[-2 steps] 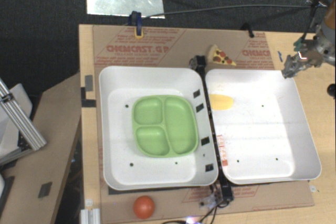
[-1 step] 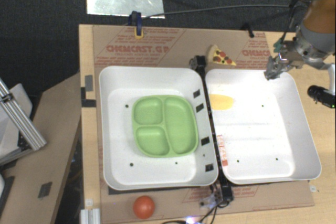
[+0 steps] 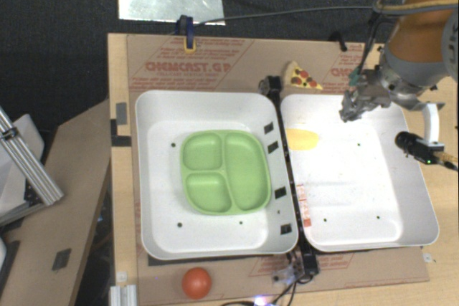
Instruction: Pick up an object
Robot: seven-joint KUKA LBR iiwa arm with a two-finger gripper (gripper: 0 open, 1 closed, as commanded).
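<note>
1. The hand (image 3: 353, 110) hangs over the far part of the right bin (image 3: 373, 226); whether it is spread or pressed together I cannot tell, and nothing shows in it.
2. The likely target — a flat yellow piece (image 3: 302, 140) — lies near the bin's left wall, apart from the hand.
3. This looks like the approach step; next, a shift left and a descent.
4. The wall crowds the piece's left side — the bin floor to its right is open.
5. A green divided tray (image 3: 226, 172) sits in the left bin (image 3: 154, 226).

Smooth green plastic tray (image 3: 226, 172); glossy white bins (image 3: 215, 240).
</note>
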